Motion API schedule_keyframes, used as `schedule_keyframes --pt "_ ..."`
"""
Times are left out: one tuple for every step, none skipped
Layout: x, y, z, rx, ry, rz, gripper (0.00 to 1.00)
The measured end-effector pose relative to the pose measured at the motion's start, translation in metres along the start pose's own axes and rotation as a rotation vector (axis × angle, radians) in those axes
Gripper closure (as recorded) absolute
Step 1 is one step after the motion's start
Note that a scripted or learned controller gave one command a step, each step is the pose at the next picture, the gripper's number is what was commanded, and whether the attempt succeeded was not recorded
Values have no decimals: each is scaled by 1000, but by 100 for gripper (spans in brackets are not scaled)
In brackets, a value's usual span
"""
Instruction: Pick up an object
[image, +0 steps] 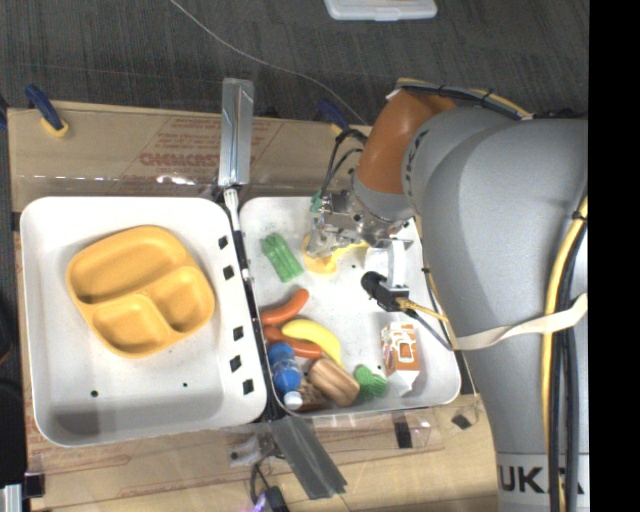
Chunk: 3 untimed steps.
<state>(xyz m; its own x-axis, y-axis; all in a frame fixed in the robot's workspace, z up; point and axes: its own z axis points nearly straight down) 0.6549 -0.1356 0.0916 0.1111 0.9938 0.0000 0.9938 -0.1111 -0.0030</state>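
One gripper (325, 240) sits low at right bin's (440, 385) back, directly over yellow piece (322, 263), green block (282, 256) just left; grip state can't tell.

Robotics lab: clamped white bins (40, 300), cardboard-lined bench (120, 140), cables.

Dark grey carpet (120, 45) surrounds a cardboard-topped bench (120, 140) under even light.

The white letters "UK" are seen on the grey arm base (530, 480) at the lower right, while red mirrored print on the cardboard sheet (180, 150) behind the bins cannot be read.
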Motion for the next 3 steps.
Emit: schedule_keyframes --pt "1 0 -1 -1 1 -1 0" --pt "39 -3 0 0 -1 -272 0" --pt "30 -90 1 3 1 -139 0"
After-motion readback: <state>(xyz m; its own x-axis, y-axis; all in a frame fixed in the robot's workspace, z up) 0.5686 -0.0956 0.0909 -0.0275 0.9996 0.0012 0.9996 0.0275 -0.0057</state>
